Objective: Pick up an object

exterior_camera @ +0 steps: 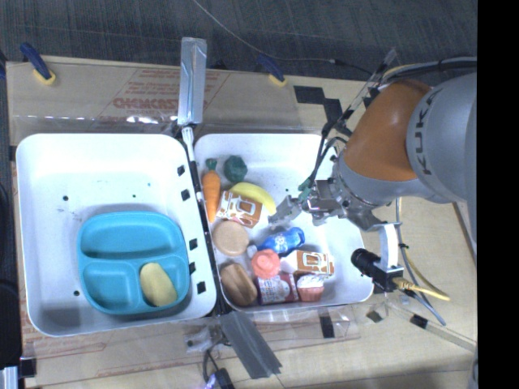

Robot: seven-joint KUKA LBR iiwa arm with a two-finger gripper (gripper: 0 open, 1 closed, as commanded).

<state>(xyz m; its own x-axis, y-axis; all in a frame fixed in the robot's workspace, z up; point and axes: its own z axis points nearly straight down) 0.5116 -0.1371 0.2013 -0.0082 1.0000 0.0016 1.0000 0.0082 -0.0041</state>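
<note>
The right bin (345, 294) holds a heap of toy food: an orange carrot (211, 193), a dark green piece (235, 168), a yellow banana (255, 193), a small printed carton (238, 209), a tan disc (231, 237), a blue bottle (285, 240), a red-capped item (265, 263), a brown bun (238, 283) and a snack pack (312, 262). My gripper (293, 209) hangs over the middle of this bin, just right of the banana and above the blue bottle. Nothing shows between its tips.
The left bin (49, 168) carries a blue divided plate (122, 254) with a yellow potato-like piece (158, 284) in its lower right compartment. A metal bar (191, 79) stands at the bins' shared wall. Cables trail at the right.
</note>
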